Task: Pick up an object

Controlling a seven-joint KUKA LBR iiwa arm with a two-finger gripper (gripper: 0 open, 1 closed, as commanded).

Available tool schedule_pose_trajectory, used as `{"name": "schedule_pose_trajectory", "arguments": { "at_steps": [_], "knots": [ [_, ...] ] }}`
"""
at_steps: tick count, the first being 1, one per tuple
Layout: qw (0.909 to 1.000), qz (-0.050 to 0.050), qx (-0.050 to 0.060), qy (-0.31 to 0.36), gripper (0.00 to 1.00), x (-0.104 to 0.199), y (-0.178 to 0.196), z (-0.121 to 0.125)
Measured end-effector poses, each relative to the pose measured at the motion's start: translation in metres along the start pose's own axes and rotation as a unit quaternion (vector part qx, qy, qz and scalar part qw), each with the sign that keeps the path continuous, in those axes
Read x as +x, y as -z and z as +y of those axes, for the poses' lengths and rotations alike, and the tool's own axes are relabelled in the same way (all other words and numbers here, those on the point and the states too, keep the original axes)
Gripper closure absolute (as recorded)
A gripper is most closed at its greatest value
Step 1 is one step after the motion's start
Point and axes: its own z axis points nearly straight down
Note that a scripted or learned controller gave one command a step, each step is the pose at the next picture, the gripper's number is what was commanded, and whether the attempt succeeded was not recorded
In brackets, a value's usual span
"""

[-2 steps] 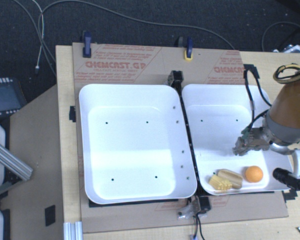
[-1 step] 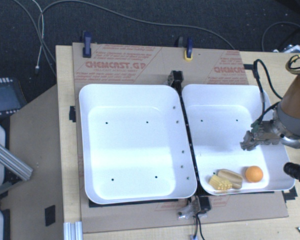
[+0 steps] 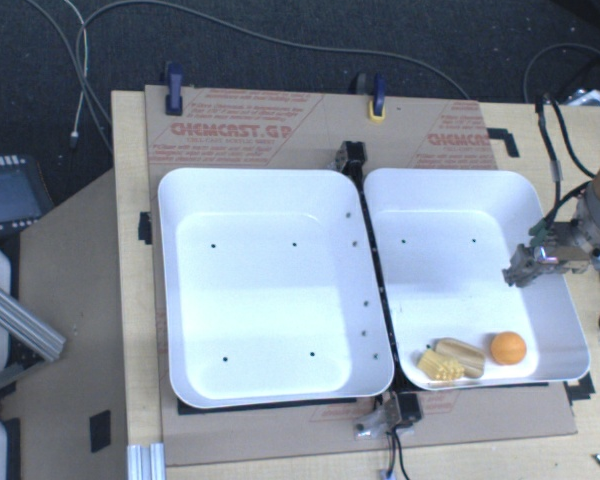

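Observation:
Three small objects lie in the right bin (image 3: 450,218) near its front edge: an orange ball (image 3: 508,348), a tan bread-like roll (image 3: 461,351) and a yellow corn piece (image 3: 440,367) touching the roll. My gripper (image 3: 527,264) hangs over the right side of this bin, above and behind the orange ball, apart from all three objects. Nothing shows between its tips.
The left bin (image 3: 270,198) sits beside the right one, with a black divider strip (image 3: 372,268) between them. Both rest on a cardboard sheet (image 3: 280,128) clamped at the back. Cables run along the arm at the right.

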Motion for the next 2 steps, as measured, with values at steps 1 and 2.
{"name": "schedule_pose_trajectory", "arguments": {
  "at_steps": [1, 2],
  "knots": [
    [1.0, 0.0, 0.001, 0.0, 1.0, 0.0, 0.037, 0.001],
    [1.0, 0.001, 0.002, 0.002, 1.0, 0.053, 0.042, 0.016]
  ]
}}
